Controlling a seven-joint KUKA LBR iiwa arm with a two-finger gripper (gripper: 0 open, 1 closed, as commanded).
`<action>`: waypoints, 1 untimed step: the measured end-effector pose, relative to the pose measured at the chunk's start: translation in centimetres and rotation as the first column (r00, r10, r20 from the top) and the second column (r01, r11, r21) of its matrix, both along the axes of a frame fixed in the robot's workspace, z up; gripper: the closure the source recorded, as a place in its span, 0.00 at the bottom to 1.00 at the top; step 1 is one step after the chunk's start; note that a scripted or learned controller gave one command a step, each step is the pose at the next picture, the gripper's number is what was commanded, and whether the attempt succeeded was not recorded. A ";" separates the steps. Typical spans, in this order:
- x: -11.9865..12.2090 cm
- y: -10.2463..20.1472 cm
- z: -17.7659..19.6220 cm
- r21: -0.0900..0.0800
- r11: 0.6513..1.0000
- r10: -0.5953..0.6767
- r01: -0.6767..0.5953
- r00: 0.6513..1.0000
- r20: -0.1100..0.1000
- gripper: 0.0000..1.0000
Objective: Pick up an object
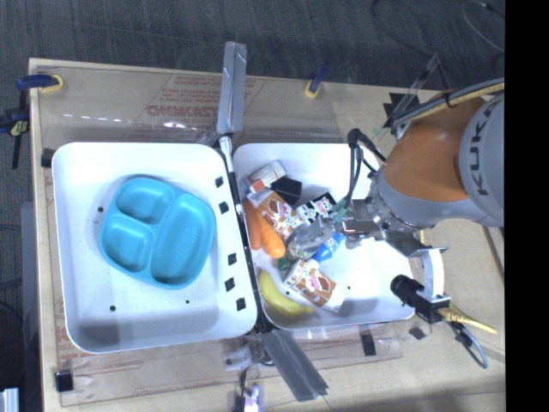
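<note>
The right bin [377, 294] holds a pile of small objects. Among them are an orange carrot [269, 238], a yellow banana [279, 297], a printed snack packet [312, 284], another packet [279, 211], a black item [287, 187] and a white box [264, 175]. A blue-and-silver item [328, 247] lies in the middle of the pile. My gripper [322, 230] reaches in from the right and hangs low over the centre of this pile, just above the blue-and-silver item. The grey wrist [377, 217] hides part of the bin floor behind it.
The left bin [77, 299] holds a blue compartment tray [159, 228]. A grey divider bar [230, 93] runs between the bins. The orange-banded arm [437, 161] covers the right bin's far right side. A black fitting [416, 294] sits at the bin's right front corner.
</note>
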State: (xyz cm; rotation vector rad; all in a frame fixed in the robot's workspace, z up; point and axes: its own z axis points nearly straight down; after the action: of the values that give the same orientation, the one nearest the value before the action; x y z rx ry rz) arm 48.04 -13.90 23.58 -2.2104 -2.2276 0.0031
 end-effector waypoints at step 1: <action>4.3 -4.6 0.5 -0.001 0.995 0.104 -0.104 0.995 0.002 0.00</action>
State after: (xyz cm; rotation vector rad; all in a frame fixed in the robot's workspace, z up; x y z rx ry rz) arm 52.36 -18.46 24.09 -2.0931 -2.3416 0.0020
